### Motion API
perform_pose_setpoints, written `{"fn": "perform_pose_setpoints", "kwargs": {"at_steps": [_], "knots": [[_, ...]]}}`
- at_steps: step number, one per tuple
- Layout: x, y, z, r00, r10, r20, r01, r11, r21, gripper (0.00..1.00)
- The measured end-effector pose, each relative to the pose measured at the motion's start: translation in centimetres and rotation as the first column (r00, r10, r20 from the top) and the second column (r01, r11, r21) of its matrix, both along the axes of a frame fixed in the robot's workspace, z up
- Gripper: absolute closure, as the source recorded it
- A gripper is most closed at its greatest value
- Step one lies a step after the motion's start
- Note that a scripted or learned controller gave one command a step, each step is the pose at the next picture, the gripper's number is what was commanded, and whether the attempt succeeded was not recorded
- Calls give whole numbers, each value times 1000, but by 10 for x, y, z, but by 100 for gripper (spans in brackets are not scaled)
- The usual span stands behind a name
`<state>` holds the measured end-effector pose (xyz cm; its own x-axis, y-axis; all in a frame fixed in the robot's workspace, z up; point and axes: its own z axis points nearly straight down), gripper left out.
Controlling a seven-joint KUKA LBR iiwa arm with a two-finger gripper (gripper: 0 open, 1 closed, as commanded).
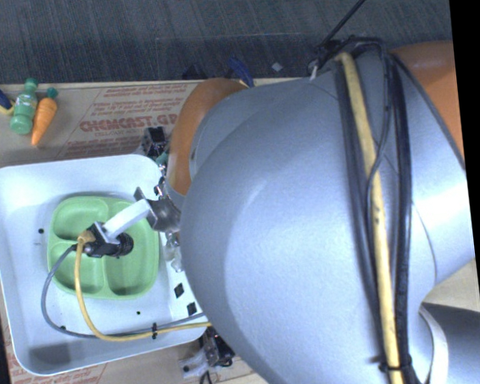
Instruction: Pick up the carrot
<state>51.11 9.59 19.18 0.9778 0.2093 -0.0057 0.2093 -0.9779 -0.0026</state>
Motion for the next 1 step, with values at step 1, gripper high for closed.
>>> {"fn": "perform_pose_setpoints", "kwargs": {"at_steps": [1], "knots": [[31, -21, 74, 1000, -2, 3, 2, 1000, 1, 100]]}}
